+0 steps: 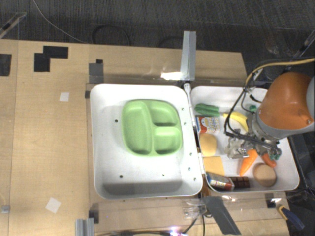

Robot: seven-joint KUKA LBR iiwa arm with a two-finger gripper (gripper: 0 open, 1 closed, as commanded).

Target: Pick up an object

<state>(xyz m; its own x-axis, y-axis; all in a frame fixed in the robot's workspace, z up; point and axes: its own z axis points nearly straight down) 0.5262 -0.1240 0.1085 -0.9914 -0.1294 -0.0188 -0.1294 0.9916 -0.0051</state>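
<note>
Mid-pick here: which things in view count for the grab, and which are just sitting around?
For the job:
gripper, low in the right bin
carrot, right beside it
banana
round tan food piece
yellow slice

Just lying about:
green divided tray
left bin that holds it

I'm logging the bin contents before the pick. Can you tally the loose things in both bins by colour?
Green: 2, the divided tray and a green item
Yellow or tan: 4, banana, round piece, flat block, egg-like ball
Orange: 1, carrot
Mixed labels: 2, packet, dark tube
Total: 9 that I can make out; the arm hides part of the right bin.
</note>
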